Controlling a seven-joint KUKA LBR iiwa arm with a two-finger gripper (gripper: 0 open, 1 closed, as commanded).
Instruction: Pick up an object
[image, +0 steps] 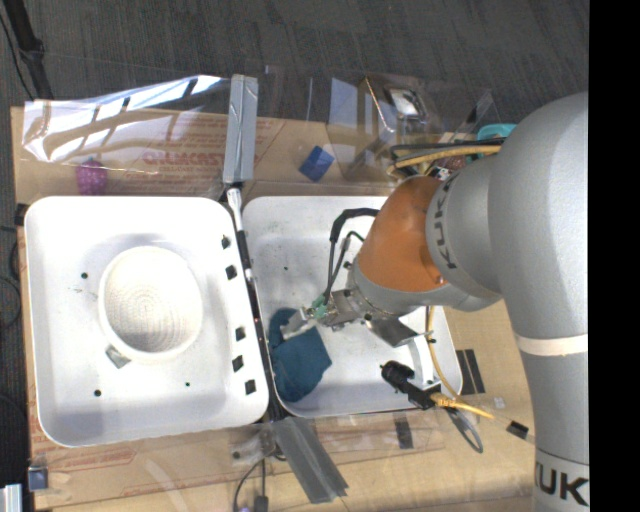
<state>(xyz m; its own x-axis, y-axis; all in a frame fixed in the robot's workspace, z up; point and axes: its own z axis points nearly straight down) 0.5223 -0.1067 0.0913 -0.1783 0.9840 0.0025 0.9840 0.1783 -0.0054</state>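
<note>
Cloth (299, 362), dark blue, crumpled, lies in right bin (300, 225) at front-left corner, against dividing wall. Claw (312, 314) at cloth's upper edge; finger state cannot tell. Right bin's back half open. White bowl (150, 302) in left bin (60, 225).

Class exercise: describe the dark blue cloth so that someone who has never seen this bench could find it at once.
Start at the two white bins and take the right bin, the one under the arm. The cloth lies crumpled in its near left corner, against the divider, just left of the gripper. It is the only soft, dark blue thing in either bin; the left bin holds a white bowl.
</note>
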